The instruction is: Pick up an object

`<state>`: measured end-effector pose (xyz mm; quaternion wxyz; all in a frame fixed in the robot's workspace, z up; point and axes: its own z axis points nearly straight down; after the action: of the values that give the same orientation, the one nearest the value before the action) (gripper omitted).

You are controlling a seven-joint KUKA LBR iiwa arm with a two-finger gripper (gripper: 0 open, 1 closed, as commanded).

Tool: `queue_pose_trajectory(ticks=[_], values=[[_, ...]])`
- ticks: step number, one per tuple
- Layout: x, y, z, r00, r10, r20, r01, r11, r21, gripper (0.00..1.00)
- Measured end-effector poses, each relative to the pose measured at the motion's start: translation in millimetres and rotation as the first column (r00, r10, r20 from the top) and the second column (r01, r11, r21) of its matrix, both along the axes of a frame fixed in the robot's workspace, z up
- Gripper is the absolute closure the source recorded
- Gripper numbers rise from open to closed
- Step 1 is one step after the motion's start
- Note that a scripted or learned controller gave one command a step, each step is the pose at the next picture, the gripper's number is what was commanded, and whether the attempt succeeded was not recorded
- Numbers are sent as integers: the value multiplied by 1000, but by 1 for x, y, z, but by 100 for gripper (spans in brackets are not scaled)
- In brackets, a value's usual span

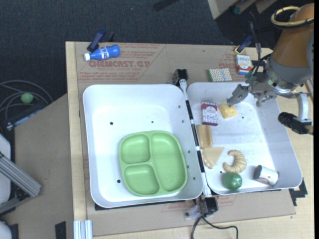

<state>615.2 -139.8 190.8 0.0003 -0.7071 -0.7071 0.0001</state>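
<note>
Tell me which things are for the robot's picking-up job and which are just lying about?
For the job: tool, yellow block, red carton, croissant, green ball, right bin.

Lying about: green plate, blue bottle, small cards.

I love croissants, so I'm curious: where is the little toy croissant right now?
The small tan toy croissant lies in the right white bin, near its front edge, just above the round green ball and right of the pale yellow wedge.
</note>
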Motion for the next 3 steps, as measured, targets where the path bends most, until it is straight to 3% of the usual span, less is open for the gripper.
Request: queue_pose_trajectory(ticks=[1,2,3], values=[[33,-13,-102,1000,0,-3,0,1000,1,0],[-7,34,-106,1000,1,-1,-1,1000,1,0],[-110,8,-107,1000,-1,-1,1,1000,0,0]])
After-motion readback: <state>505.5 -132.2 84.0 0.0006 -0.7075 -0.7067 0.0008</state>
